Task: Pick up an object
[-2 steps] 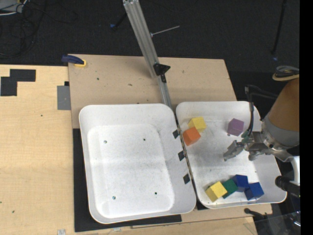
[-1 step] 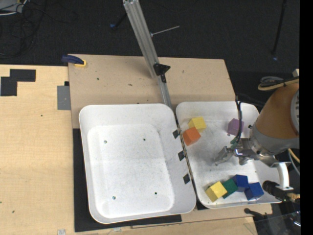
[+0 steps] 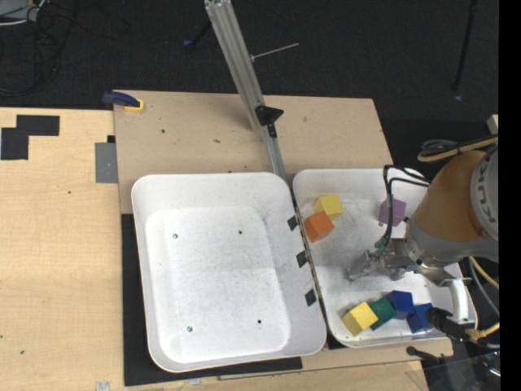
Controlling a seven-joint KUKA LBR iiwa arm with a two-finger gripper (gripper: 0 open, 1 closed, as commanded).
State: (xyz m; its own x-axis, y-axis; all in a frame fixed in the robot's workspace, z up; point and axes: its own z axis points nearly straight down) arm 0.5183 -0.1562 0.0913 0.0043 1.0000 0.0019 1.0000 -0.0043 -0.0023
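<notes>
My fingers hang low in the right bin, mid-right of frame; whether they're parted I cannot tell. Nearest are the yellow block and green block below; I'd centre over one before closing.

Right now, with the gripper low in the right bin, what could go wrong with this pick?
1. The gripper sits over bare floor of the right bin, between the blocks, so it may close on nothing.
2. The yellow block, green block and blue block lie packed together; a grasp there may only push them.
</notes>
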